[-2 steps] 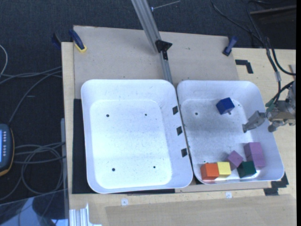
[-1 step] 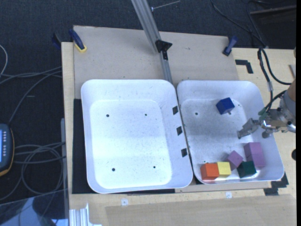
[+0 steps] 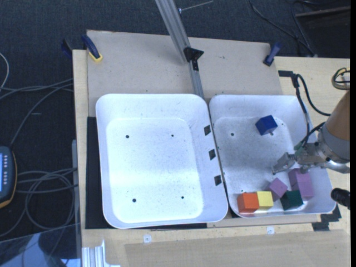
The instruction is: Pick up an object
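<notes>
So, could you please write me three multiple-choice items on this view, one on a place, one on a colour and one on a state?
1. Where does the blue block lie?
A. in the left bin
B. in the right bin, apart from the other blocks
C. on the bench outside the bins

2. What colour is the block beside the yellow block, toward the left bin?
A. orange
B. white
C. black

3. Where is the gripper?
A. over the left bin
B. outside both bins, over the carpet
C. over the right bin, near the block cluster

Answers: 1 B, it sits alone in the far part of the right bin. 2 A, the orange block touches the yellow one. 3 C, it hangs just above the purple blocks.
</notes>
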`<action>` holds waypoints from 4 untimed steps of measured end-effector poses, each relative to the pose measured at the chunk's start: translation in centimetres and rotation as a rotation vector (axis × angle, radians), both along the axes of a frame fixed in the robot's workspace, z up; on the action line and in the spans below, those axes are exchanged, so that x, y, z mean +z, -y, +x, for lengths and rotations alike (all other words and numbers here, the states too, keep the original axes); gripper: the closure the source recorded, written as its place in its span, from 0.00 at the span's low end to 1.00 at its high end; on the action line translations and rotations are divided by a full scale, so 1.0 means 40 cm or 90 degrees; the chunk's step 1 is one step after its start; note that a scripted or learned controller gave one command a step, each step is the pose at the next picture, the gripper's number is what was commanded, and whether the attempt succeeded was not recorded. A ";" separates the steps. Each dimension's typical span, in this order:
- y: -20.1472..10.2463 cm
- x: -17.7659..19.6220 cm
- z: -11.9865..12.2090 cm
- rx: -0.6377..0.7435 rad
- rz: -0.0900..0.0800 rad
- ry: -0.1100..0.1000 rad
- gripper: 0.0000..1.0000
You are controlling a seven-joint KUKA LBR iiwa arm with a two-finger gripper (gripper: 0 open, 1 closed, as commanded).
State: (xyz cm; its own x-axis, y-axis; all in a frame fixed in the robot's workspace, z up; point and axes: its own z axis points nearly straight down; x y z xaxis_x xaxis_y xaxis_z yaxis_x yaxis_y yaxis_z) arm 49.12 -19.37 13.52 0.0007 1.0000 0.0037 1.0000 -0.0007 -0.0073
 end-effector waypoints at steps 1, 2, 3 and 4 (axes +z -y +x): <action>0.001 0.037 0.006 0.001 -0.003 0.007 1.00; -0.008 0.149 0.000 0.002 -0.004 0.009 1.00; -0.007 0.198 0.004 0.002 -0.004 0.008 1.00; -0.149 0.206 0.072 0.006 -0.002 0.007 1.00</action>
State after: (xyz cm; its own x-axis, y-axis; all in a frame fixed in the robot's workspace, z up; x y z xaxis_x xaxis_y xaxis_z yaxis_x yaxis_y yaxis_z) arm 52.02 -13.39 21.74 -0.0083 1.0000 0.0012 1.0000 0.0083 0.0040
